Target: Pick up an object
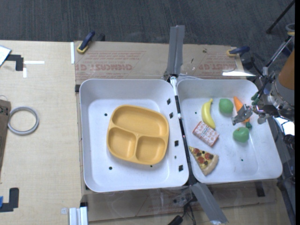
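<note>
Here, on the desk (42,163), two white bins side by side: left bin (93,172) carrying a yellow divided plate (138,134) at its middle, right bin (262,165) carrying a banana (208,114), a pink packet (206,133) and a pizza slice (204,158) toward its left edge. Toward the right edge, two green balls (226,106) (241,134) and an orange carrot (238,102). Tool (244,117) low between the balls, just beside the carrot, with finger spread impossible to tell.
</note>
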Available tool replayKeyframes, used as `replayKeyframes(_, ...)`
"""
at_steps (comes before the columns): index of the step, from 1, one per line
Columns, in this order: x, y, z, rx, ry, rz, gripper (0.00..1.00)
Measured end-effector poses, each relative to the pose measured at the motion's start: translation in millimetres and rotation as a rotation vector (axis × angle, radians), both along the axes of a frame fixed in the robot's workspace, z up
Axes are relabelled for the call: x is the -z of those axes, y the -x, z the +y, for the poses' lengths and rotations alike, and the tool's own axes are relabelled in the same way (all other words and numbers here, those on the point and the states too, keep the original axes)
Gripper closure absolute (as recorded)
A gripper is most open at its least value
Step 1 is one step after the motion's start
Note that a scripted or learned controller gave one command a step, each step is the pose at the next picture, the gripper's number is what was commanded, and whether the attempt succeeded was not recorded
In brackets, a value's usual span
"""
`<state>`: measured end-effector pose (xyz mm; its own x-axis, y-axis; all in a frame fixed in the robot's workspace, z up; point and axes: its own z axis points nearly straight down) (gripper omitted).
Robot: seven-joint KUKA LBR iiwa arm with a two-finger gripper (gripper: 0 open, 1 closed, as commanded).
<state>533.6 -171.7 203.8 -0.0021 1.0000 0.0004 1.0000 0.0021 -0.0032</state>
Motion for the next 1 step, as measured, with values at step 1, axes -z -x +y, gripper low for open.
replayKeyframes(1, 105.6, -44.9, -16.7, 0.137, -0.003, -0.012, 0.00)
